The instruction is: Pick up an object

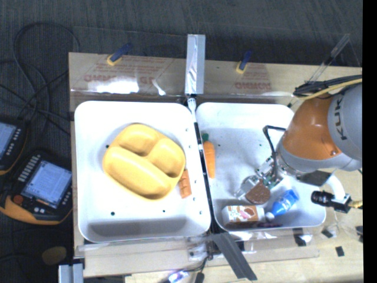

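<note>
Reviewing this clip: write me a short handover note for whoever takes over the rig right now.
Gripper: down in the right bin, just above a small brown object; whether it grips anything cannot be told.
Right bin also holds a blue bottle, a carton along the near wall and a carrot by the divider.
Left bin: large yellow object, a small orange piece beside it.
Done: arm is at the objects. Left: a confirmed grasp and lift.

The bread loaf (pixel 144 161) fills the left bin (pixel 88 217); in the right bin (pixel 235 122), a carrot (pixel 209 159) lies by the divider (bottles (pixel 281 204) near the front).
</note>
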### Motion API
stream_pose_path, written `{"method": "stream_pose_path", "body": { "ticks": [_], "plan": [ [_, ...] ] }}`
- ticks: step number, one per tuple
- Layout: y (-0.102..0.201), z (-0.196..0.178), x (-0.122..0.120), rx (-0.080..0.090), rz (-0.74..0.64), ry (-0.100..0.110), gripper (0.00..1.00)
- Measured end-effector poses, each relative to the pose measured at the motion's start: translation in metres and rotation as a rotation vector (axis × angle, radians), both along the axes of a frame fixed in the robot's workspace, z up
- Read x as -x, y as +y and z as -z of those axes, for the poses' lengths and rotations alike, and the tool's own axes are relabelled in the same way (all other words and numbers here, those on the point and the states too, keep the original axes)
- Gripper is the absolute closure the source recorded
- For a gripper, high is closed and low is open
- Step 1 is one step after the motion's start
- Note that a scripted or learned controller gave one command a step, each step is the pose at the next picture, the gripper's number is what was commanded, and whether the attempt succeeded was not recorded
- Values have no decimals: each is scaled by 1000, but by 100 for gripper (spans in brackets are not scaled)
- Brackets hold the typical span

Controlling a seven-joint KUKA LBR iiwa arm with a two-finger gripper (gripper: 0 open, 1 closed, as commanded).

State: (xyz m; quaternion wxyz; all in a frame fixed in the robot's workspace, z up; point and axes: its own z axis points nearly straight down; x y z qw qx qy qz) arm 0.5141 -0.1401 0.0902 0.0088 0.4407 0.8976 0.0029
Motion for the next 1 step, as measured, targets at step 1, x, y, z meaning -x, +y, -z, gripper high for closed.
{"method": "stream_pose_path", "body": {
  "ticks": [1],
  "plan": [
    [12, 0, 24, -1, 113, -2, 0]
  ]
}}
